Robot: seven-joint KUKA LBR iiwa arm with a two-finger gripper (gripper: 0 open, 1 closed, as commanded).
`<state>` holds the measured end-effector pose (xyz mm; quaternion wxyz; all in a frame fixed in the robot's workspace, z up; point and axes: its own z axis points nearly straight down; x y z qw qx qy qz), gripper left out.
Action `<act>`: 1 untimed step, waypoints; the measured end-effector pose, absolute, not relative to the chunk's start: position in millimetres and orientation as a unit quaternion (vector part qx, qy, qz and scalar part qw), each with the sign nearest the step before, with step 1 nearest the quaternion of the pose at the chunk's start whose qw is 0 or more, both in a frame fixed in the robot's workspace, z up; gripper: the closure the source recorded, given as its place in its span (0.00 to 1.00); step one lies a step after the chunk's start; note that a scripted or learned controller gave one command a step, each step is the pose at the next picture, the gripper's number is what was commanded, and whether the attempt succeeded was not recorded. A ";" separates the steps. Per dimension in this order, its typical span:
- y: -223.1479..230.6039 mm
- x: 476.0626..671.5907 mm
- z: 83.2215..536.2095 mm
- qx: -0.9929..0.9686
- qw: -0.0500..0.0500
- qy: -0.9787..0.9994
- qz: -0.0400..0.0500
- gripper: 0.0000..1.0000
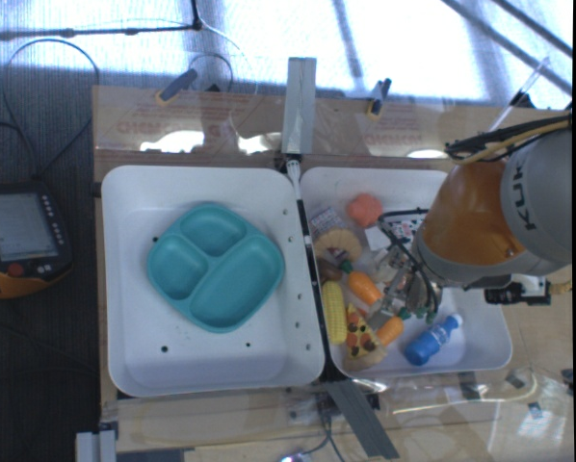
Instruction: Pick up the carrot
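The carrot (362,287) is a small orange piece lying in the right bin (481,354), just right of a yellow corn cob (334,312). My gripper (401,298) is low in this bin, right beside the carrot's right end and partly over it. A second orange bit (390,331) shows just under the gripper; whether it belongs to the same carrot is hidden by the gripper. The grey arm with its orange band (471,221) covers the bin's right half.
Around the carrot in the right bin lie a blue bottle (430,341), a pizza slice (360,342), a tan round piece (338,244) and a red-orange ball (365,208). The left bin (134,354) holds a teal divided plate (216,266).
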<state>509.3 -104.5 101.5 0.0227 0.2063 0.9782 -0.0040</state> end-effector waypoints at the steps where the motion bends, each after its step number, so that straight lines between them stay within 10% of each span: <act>1: -101.1 509.3 113.0 0.204 0.019 0.979 -0.002 1.00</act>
